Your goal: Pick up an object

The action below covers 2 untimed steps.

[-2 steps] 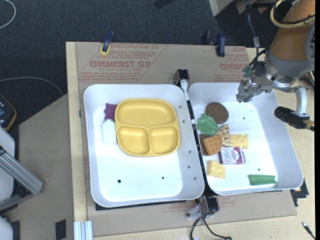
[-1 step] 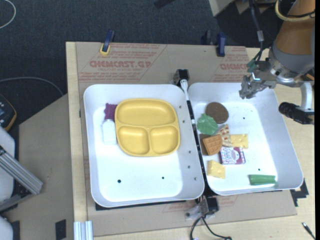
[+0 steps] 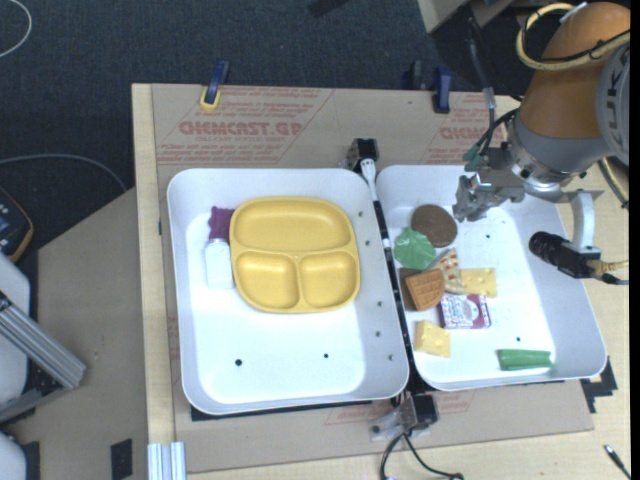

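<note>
2 shallow white plastic bins sat side by side on a brown cardboard-faced bench (image 3: pixel 300 108) printed with red lettering. The landmark here was the black divider strip (image 3: pixel 385 268) where the 2 bins met.

Left of the strip, the left bin (image 3: pixel 290 378) held a smooth, glossy yellow tray (image 3: pixel 295 251) with rounded corners and 3 compartments, 1 long and 2 small. Against the tray's far-left edge lay a purple item (image 3: pixel 219 222) and a small white bottle-like piece (image 3: pixel 217 263), both partly tucked under or beside it; exact contact unclear.

Right of the strip, the right bin (image 3: pixel 560 318) held a loose cluster close to the strip: a flat brown disc (image 3: pixel 435 224), a crinkled green leafy piece (image 3: pixel 414 249) touching it, a square tan waffle-textured piece (image 3: pixel 424 288), a yellow holed cheese-like slab (image 3: pixel 476 281), a flat purple-and-white packet (image 3: pixel 465 312), and a yellow wedge (image 3: pixel 432 339). Further right of the strip, near the bin's front edge, lay a green rectangular bar (image 3: pixel 524 359), well apart from the cluster.

The gripper (image 3: pixel 472 200), metallic grey under an orange-banded arm (image 3: pixel 570 88), hung just right of the brown disc. Whether its fingers were apart or together could not be told; nothing was seen between them.
</note>
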Each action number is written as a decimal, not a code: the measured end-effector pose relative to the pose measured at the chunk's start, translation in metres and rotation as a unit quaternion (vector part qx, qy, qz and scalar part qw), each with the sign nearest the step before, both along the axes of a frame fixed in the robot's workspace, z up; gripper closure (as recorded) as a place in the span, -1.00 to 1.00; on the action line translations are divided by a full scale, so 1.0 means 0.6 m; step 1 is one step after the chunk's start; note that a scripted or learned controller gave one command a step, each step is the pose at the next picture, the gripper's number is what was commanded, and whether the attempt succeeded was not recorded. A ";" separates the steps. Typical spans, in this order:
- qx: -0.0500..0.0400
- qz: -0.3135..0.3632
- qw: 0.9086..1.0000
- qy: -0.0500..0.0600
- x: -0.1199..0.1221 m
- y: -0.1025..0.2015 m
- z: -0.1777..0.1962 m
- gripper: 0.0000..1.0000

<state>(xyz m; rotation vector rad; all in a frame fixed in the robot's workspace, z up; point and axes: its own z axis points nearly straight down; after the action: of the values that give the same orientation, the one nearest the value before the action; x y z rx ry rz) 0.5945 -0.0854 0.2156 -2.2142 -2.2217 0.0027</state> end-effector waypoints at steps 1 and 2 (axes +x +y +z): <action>0.000 0.000 1.000 -0.001 -0.052 0.063 0.032 1.00; -0.001 -0.002 1.000 0.000 -0.062 0.070 -0.003 1.00</action>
<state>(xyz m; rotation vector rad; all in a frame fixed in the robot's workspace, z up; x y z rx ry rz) 0.5575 -0.0433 0.2138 -2.2196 -2.2181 0.0032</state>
